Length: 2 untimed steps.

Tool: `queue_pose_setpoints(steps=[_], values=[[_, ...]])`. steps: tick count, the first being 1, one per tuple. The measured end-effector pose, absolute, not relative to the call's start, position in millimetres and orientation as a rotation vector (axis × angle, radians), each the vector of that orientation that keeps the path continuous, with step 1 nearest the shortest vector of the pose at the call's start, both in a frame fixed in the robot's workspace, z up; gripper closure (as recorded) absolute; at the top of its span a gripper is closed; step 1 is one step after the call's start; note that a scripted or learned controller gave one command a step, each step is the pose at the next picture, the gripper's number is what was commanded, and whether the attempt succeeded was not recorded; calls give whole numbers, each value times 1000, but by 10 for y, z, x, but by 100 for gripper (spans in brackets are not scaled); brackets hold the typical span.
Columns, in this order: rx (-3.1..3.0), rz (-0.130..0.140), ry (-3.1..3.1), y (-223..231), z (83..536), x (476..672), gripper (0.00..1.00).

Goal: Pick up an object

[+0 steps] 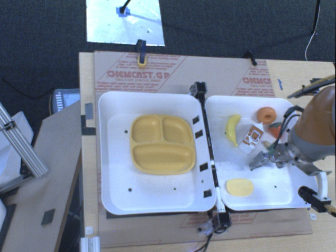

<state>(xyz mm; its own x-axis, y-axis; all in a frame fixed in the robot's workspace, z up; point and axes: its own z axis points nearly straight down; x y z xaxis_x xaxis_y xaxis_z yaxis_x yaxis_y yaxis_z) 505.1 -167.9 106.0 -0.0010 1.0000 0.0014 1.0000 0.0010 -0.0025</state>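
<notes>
Camera view: gripper (261,161) beside white carton (251,139) (contact unclear), right bin (278,196).

Two shallow white bins are sitting side by side: the left bin (113,140) is holding one yellow divided plate (157,143); the right bin (273,193) is holding one banana (231,128), one orange ring (266,114), one small carton (251,138) and one pale yellow disc (239,187).
</notes>
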Motion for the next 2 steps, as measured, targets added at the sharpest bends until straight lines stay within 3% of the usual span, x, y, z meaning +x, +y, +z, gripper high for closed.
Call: queue_pose_setpoints(steps=[1,2], values=[[-2220,0,-2221,-1675,833,5055,0],[-2223,-2,-2223,-1679,950,5065,100]])
